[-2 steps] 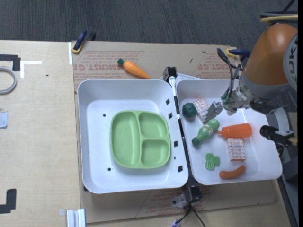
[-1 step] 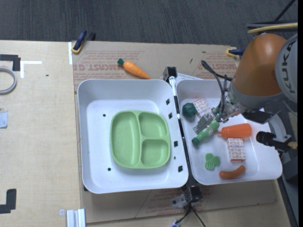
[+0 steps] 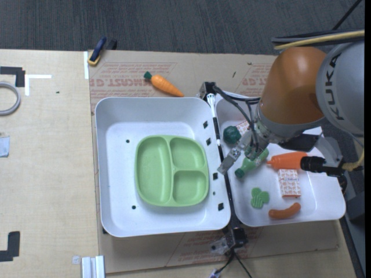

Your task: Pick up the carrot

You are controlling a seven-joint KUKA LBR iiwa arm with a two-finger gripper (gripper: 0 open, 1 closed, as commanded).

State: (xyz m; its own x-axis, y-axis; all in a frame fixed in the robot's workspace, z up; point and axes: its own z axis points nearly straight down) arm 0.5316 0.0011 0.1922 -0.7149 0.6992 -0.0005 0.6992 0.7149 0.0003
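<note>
A robotics laboratory test bench: a grey KUKA arm (image 3: 324, 91) with an orange band enters from three o'clock over two shallow white bins (image 3: 110, 155) set on flattened cardboard (image 3: 127, 77). Black tape markers (image 3: 13, 74) at nine o'clock fix positions on the pale wooden benchtop (image 3: 40, 184), cables (image 3: 232, 97) run along the divide between the bins, and toy food, including a plastic carrot (image 3: 164, 84) at twelve o'clock, serves as test material. Dark carpet (image 3: 174, 10) lies beyond.
</note>
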